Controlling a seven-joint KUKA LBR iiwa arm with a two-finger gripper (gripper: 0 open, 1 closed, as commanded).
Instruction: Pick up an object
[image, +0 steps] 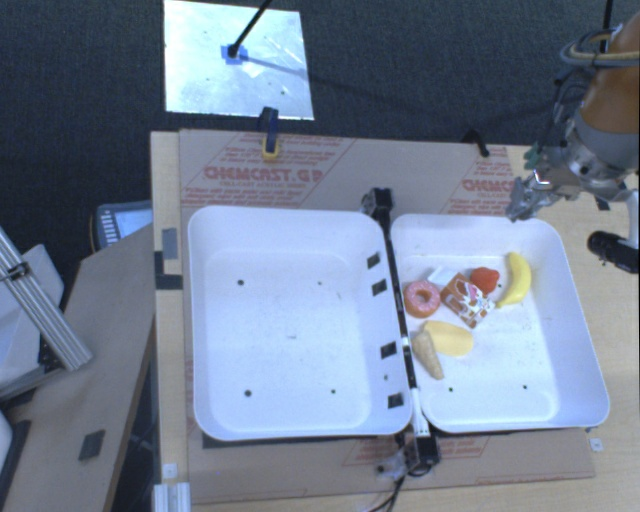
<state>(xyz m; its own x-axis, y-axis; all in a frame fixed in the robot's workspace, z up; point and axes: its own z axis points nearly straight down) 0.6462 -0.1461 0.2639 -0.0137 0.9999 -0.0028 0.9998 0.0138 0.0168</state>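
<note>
The claw (522, 203) hangs above the far rim of the right bin (575, 330), touching nothing; its opening cannot be told. Inside that bin, just below the claw, lie a banana (516, 278), doughnut (422, 297) and other toy foods.

Even, cool overhead light, soft focus

The two shallow white plastic bins (290, 225) glare near-white with faint shadows; the shiny silver square sheet (238, 60) reflects light; detail is slightly blurred.

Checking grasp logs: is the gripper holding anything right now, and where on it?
Nothing held. The gripper hangs above the right bin's far edge, apart from the banana and other toys.
</note>
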